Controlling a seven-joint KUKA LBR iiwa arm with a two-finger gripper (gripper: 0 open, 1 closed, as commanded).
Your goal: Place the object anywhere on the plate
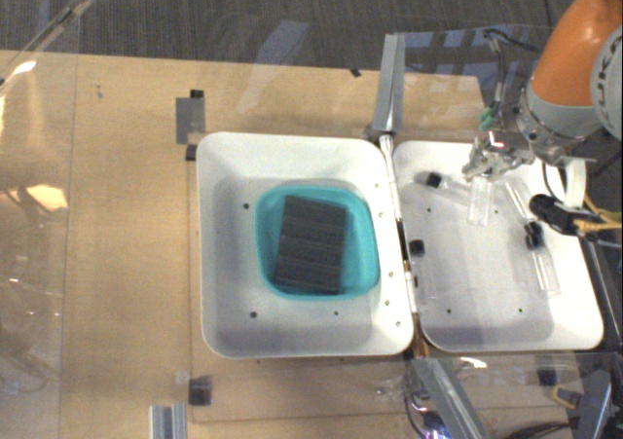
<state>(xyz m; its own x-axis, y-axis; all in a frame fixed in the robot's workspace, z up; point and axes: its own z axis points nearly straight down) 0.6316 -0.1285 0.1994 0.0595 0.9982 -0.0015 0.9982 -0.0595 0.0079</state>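
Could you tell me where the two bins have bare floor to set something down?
In the left bin, the dark ridged block covers most of the teal plate; bare white strips remain around the plate. In the right bin, the near half is bare. Its far end is crowded: gripper, clear tubes.

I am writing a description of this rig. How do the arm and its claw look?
The arm has a rounded orange band above a grey wrist. The claw is small, with pale, almost see-through fingers under a metallic block. Thin dark cables run along the wrist, and dark lettering shows at the arm's right edge.
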